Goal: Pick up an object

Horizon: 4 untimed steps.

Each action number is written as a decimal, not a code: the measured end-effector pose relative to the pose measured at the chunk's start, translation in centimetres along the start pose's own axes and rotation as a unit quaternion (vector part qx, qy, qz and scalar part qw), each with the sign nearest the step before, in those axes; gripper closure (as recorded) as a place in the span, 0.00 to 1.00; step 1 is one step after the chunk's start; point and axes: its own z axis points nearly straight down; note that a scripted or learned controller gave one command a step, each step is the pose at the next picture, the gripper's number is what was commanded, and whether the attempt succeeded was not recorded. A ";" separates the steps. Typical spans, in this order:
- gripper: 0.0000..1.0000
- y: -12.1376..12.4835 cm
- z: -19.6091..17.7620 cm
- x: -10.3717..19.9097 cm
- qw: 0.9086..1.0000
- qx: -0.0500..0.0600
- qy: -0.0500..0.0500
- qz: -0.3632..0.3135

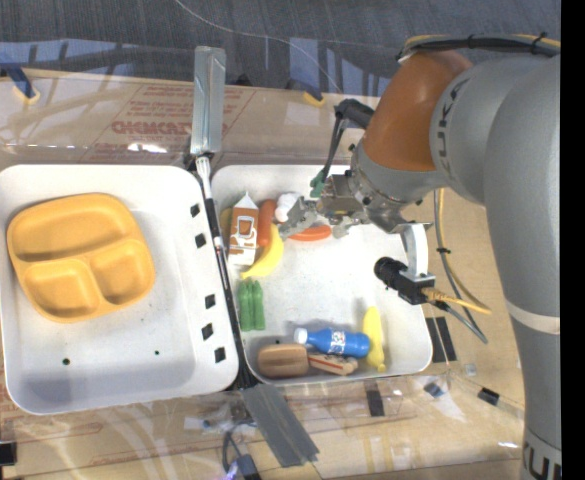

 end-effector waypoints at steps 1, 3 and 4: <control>0.00 7.8 10.4 -1.6 1.000 -0.003 -0.001 -0.009; 0.00 0.4 10.4 0.5 0.985 0.000 -0.001 0.170; 1.00 0.5 9.4 0.5 0.986 0.001 0.000 0.168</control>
